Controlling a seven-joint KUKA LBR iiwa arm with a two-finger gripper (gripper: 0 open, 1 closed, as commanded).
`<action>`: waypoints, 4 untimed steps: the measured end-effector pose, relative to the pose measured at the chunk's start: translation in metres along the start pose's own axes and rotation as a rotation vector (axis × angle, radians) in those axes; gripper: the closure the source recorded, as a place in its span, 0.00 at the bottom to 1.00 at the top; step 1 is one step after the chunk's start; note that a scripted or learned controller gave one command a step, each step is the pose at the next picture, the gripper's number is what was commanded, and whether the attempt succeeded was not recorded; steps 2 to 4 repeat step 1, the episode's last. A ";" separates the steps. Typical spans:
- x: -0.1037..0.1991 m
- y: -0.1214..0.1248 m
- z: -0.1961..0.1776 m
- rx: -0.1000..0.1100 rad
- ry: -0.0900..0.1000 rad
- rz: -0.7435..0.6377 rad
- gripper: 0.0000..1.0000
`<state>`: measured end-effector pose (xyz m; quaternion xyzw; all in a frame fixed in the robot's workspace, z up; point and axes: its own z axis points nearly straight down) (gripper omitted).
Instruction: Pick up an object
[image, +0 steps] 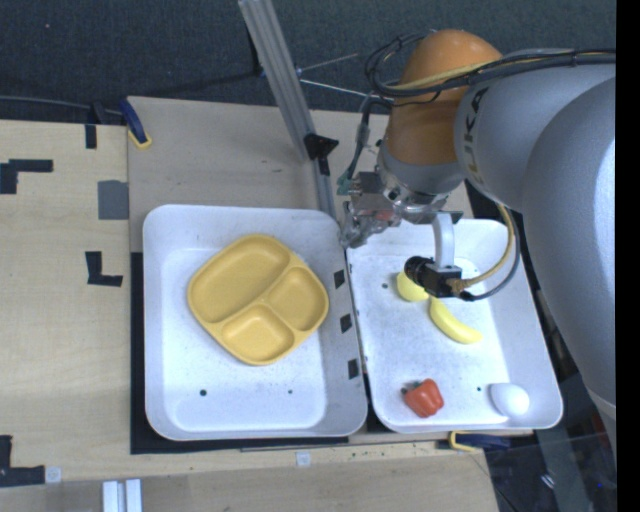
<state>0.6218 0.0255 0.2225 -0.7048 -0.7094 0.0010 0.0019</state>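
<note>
My gripper (357, 232) hangs over the back left corner of the right bin (520, 345), near the divide between the two bins. Nothing shows between its fingers. In the right bin lie a yellow banana (452, 322), a small yellow round piece (409, 288) just left of it, a red pepper-like object (424, 397) near the front, and a white egg-shaped object (511, 399) in the front right corner. A yellow divided plate (258, 298) lies in the left bin (170, 400).
The grey arm with its orange band (440, 90) covers the upper right of the view. A slanted metal rail (285, 90) stands behind the bins. Wooden bench surface (60, 330) extends to the left.
</note>
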 end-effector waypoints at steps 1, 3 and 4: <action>0.063 -0.018 -0.001 -0.001 0.001 -0.002 1.00; 0.063 -0.018 -0.001 -0.001 0.001 -0.002 1.00; 0.063 -0.018 -0.001 -0.001 0.001 -0.002 1.00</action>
